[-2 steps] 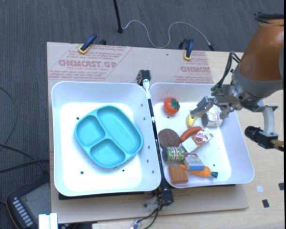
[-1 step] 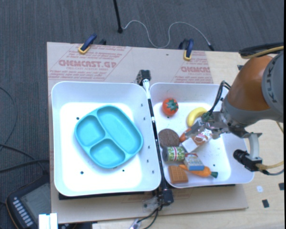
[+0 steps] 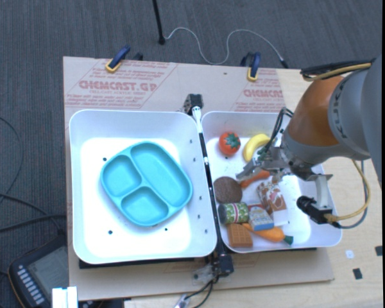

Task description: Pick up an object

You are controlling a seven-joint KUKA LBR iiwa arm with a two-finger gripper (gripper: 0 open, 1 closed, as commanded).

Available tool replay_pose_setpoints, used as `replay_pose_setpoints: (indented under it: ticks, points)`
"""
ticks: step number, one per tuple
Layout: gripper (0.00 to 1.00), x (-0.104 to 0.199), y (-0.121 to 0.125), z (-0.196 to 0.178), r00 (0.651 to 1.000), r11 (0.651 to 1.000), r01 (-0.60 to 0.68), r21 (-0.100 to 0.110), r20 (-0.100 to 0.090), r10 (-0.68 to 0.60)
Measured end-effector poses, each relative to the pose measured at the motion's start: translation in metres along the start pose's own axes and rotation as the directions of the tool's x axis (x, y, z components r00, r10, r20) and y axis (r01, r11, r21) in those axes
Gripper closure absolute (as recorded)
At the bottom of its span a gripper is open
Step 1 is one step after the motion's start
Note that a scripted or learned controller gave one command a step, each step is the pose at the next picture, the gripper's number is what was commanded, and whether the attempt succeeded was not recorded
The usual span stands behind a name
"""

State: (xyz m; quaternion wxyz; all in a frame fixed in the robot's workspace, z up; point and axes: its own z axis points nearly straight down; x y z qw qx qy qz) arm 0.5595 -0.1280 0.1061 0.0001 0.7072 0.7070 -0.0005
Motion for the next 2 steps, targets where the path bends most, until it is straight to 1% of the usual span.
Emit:
replay_pose_setpoints:
  ticks: [1, 2]
  points:
    - [1.00, 0.000, 0.000, -0.009, 1.000, 1.000, 0.000, 0.001, -0.001, 0.000]
    - [1.00, 0.050, -0.040, -0.078, 1.000, 1.000, 0.002, -0.001, -0.001, -0.002]
